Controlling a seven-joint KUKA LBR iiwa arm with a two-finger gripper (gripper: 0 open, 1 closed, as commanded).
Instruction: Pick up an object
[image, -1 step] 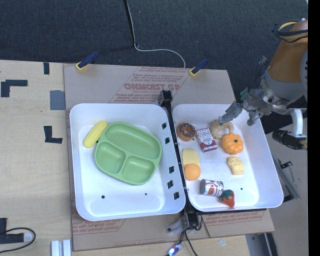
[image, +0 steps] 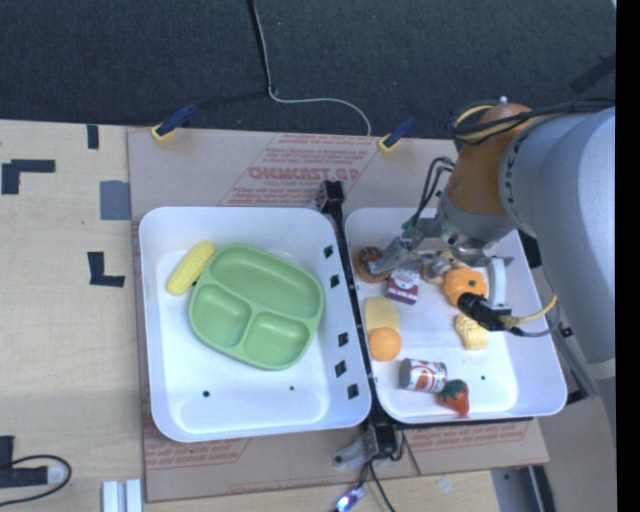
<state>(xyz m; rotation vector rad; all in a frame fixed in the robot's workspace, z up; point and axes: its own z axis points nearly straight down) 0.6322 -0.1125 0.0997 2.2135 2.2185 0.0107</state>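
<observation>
White plastic bins: we record two shallow bins side by side on a cardboard sheet (image: 290, 170), the left bin (image: 165, 390) and the right bin (image: 530, 390) meeting at a black clipped seam.
Left bin contents: a light green moulded plastic divided tray (image: 256, 305) sits near the middle; a yellow toy corn cob (image: 190, 267) lies touching its upper-left edge.
Arm: the grey arm with the orange band (image: 480, 170) enters from the right and reaches down over the upper part of the right bin.
Gripper: we place the two-finger gripper (image: 418, 255) low over the bin's upper-left area; we cannot tell whether it is spread or closed, nor whether anything sits in it.
Items by the gripper: a brown round toy pastry (image: 372, 261) just to its left; a small dark red and white packet (image: 402, 289) just below it.
Other right bin contents: an orange round toy fruit (image: 464, 285), a pale yellow block (image: 381, 314), a smaller orange ball (image: 385, 344), a yellow chunk (image: 471, 332), a red and white can on its side (image: 424, 375), and a red toy strawberry (image: 455, 396).
</observation>
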